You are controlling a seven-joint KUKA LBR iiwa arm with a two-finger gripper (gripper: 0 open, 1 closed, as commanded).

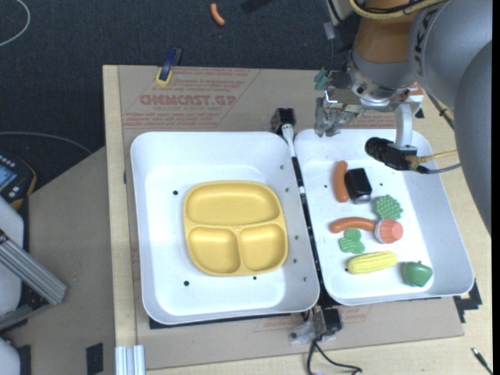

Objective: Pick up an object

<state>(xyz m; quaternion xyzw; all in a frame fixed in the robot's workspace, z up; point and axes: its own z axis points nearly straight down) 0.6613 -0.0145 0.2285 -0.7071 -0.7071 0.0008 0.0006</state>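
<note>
My gripper [330,123] hangs above the far left corner of the right bin [445,209], with nothing visible between its fingers. Below it in that bin lie toy foods: an upright orange sausage [341,180], a black block [358,184], a second sausage [351,225], green broccoli [387,206], a pink-red round piece [389,230], a small green leafy piece [351,243], a yellow corn cob [370,262] and a green pepper [417,273]. All of them rest on the bin floor, apart from the gripper.
The left bin [156,233] holds a yellow divided plate [233,226]. A black clamp [283,120] sits at the far end of the ridge between the bins. A dark fitting [388,153] on the arm hangs over the right bin's far side. A blue-yellow item [167,66] lies on the board behind.
</note>
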